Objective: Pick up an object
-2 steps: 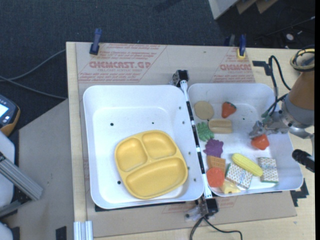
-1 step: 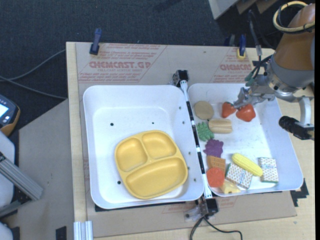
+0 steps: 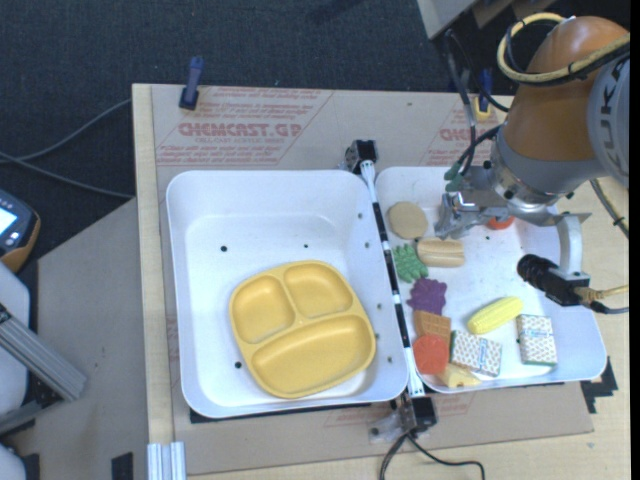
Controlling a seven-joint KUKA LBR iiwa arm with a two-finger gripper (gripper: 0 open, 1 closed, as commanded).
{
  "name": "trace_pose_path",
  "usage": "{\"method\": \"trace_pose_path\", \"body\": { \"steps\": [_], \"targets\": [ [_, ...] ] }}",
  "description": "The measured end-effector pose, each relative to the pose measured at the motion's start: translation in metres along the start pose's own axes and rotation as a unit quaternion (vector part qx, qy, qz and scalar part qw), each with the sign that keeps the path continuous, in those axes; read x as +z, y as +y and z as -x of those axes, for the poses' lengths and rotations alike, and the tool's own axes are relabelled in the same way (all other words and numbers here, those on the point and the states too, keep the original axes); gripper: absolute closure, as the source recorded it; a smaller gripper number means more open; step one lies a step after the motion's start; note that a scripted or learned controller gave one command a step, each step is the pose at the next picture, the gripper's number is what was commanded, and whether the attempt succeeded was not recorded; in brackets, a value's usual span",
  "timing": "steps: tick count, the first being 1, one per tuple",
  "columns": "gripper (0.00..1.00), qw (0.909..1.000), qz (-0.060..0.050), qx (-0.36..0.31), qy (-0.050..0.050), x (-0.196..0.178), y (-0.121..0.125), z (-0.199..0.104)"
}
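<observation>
- Right now I see the gripper (image 3: 452, 218) low in the right bin (image 3: 585, 363), upper part of it, just above a tan bread-roll piece (image 3: 441, 253).
- Jaws: I cannot tell from this slant whether they are apart or together.
- Beside it, left, sits a round beige cookie (image 3: 406, 219).
- Lower down lie green lettuce (image 3: 407, 263), purple grapes (image 3: 428, 294), yellow corn (image 3: 495, 315) and two patterned boxes (image 3: 537, 340).
- Left bin (image 3: 200, 203) holds a yellow divided plate (image 3: 301, 327).
</observation>
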State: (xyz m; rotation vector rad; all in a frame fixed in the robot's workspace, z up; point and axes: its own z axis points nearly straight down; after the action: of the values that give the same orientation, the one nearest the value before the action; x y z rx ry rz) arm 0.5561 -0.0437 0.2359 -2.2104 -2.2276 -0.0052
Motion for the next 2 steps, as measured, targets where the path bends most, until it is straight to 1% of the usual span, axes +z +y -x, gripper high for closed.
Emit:
{"method": "trace_pose_path", "body": {
  "steps": [1, 2],
  "targets": [
    [0.0, 1.0, -0.001, 0.004, -0.002, 0.001, 0.0, 0.005],
    [0.0, 1.0, -0.005, 0.006, -0.003, 0.09, -0.034, 0.056]
  ]
}}
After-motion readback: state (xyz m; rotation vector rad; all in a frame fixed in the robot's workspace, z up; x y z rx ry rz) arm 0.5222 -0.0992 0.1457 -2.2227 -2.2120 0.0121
